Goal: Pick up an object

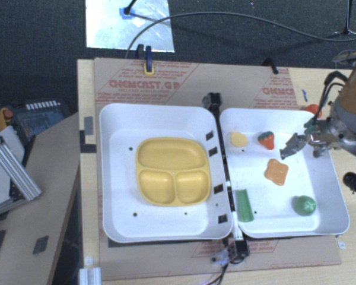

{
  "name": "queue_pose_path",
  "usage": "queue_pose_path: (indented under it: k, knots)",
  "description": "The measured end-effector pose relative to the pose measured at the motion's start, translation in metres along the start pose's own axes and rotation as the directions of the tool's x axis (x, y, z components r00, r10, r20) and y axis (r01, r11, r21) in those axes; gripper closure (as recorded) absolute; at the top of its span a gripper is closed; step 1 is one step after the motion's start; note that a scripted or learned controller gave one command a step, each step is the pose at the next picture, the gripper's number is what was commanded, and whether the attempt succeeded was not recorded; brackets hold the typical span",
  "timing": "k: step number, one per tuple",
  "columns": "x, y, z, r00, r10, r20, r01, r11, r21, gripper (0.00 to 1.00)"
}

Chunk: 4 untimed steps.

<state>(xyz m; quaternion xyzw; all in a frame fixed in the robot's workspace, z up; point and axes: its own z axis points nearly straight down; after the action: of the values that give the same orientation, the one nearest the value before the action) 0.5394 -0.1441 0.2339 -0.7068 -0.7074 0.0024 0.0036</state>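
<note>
1. Bins sit side by side on the bench: the left bin [113, 159] holds a yellow tray [169, 170] with three compartments, lying flat near its middle.
2. Right bin [329, 183] holds five small things, all apart from one another.
3. Yellow piece [239, 139] lies near the bin's upper left corner; a strawberry [266, 139], red with a green top, lies just to its right.
4. Orange piece [276, 171] lies near the bin's middle, below and right of the strawberry.
5. Green stick [244, 205] lies along the bin's left wall, near the lower edge.
6. Green ball [304, 205] lies toward the lower right corner.
7. Arm [351, 108] reaches in from the right, over the bin's upper right part.
8. Gripper [289, 147] points left and slightly down, above the bin floor, between the strawberry and the orange piece, just right of both.
9. Fingers look slightly parted at the tips, but at this size I cannot tell for sure how wide. Nothing shows between them, and no piece is lifted off the bin floor.
</note>
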Motion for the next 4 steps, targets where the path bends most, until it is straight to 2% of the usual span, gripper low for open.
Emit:
queue_pose_path:
  k: [1,3,4]
  knots:
    - [0.0,0.002,-0.005,1.0,-0.002,0.002,0.002,1.0,-0.01,0.0]
    - [-0.011,-0.004,0.117,1.0,0.001,0.0,-0.001,1.0,-0.005,0.0]
    - [-0.01,-0.004,0.151,1.0,0.0,0.001,0.0,1.0,-0.007,0.0]
